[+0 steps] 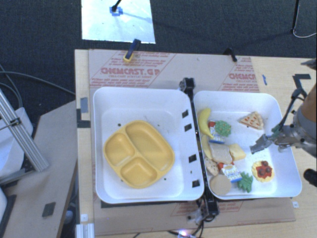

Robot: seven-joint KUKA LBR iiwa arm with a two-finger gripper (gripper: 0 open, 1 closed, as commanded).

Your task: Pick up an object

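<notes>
The right bin (233, 96) holds several toy foods. A yellow banana (203, 121) lies along its left wall, with a green broccoli (223, 128) beside it. A pizza slice (251, 120) lies near the back right. In the middle are a bread slice (221, 154) and a cheese wedge (237, 152). Near the front lie a round tan cookie (221, 185), a green leafy piece (245, 181) and a small round pizza (262, 170). My gripper (260, 147) hangs over the bin's right part, between the pizza slice and the round pizza, just right of the cheese. Nothing shows in its grasp.
The left bin (143, 96) holds a yellow divided plate (138, 153). Black clips (188, 86) sit along the ridge between the bins. The arm (302, 133) crosses the right bin's right wall. A metal frame (20, 133) stands at the far left.
</notes>
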